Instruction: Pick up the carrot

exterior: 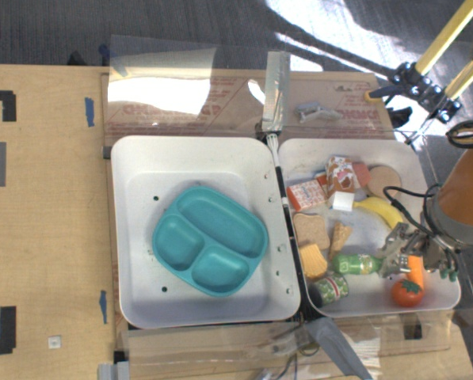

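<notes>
The carrot (416, 270) is a short orange piece lying near the right wall of the right bin (440, 303), just above a red tomato (407, 293). My gripper (410, 253) has come down from the right edge and sits directly over the carrot's upper end, touching or nearly touching it. The grey wrist with its orange band (464, 196) hides the bin's right rim. The carrot rests low in the bin and is not lifted.
Crowding the right bin are a banana (379, 209), a green bottle (356, 264), a green can (331, 289), bread (309, 229), a cheese wedge (312, 260) and a red carton (306, 195). A teal divided plate (211, 240) lies in the left bin (133, 172).
</notes>
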Robot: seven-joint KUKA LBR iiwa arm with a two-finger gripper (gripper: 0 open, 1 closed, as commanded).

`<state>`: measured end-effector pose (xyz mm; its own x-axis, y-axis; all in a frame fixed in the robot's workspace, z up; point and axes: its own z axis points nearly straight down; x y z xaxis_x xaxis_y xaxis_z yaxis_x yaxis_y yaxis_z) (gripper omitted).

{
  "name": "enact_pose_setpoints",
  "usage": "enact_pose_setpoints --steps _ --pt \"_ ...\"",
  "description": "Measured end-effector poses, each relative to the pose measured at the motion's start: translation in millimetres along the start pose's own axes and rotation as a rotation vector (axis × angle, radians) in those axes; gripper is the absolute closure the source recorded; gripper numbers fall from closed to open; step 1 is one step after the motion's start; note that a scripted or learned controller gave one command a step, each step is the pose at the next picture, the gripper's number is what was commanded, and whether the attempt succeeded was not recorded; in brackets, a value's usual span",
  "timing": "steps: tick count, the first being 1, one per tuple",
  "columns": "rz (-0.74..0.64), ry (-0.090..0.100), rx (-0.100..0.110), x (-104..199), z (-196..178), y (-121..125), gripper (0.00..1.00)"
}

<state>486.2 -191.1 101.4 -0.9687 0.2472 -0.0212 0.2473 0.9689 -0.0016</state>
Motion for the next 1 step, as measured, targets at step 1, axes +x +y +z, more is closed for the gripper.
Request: enact_pose_setpoints --steps 1 --pt "0.048 0.008 -0.005 10.9 -95.1 74.0 1.0"
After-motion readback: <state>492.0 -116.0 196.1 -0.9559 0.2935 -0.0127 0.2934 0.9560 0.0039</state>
